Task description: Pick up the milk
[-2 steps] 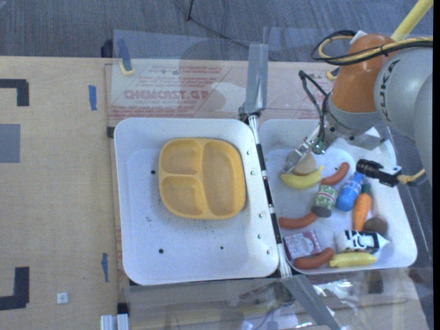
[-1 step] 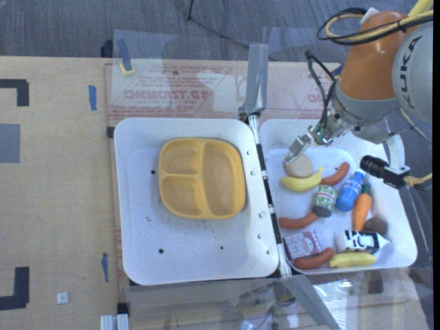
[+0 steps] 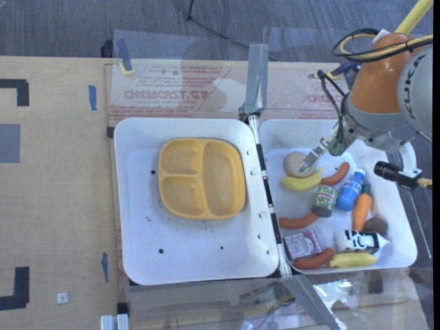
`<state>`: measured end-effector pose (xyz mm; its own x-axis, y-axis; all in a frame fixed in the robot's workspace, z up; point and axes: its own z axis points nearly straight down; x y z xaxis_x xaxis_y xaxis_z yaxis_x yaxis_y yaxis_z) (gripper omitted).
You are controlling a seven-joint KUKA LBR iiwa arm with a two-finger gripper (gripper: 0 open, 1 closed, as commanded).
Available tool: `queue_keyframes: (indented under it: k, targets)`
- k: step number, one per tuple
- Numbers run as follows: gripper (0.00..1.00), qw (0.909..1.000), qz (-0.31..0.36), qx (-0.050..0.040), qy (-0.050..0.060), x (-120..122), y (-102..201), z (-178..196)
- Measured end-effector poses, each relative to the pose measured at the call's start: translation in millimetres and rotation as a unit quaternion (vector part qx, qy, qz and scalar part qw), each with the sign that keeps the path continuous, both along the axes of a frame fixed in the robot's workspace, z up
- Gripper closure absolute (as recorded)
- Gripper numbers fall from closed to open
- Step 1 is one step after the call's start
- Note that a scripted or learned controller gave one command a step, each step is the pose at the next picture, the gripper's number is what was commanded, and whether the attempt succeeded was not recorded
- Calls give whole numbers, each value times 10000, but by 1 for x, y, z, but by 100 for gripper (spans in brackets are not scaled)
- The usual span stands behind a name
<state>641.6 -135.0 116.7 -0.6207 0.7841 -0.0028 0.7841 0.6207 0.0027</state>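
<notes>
I saw my tool point(image 3: 311, 161), whose opening I couldn't tell, poised above the banana; the black-and-white cow-patterned milk carton point(image 3: 361, 240) lay toward the bin's near right corner, its long axis crosswise.

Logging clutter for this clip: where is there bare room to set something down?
Left bin: bare floor all around the yellow divided plate, widest below it. Right bin: crowded from the gripper and banana down to the milk; only its upper-left corner is bare.

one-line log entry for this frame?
task: pick up milk | gripper: above banana, right bin | milk: untouched, front right corner
</notes>
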Motion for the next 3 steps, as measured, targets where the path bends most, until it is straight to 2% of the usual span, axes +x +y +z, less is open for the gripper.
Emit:
queue_keyframes:
  k: [1, 2, 3]
  targets:
    - [0, 10000, 0, -1, -3, 0, 0, 0]
    - [0, 9994, -341, 35, 53, 25, -28, -26]
    - [100, 9995, -321, 4, -51, 30, -27, -11]
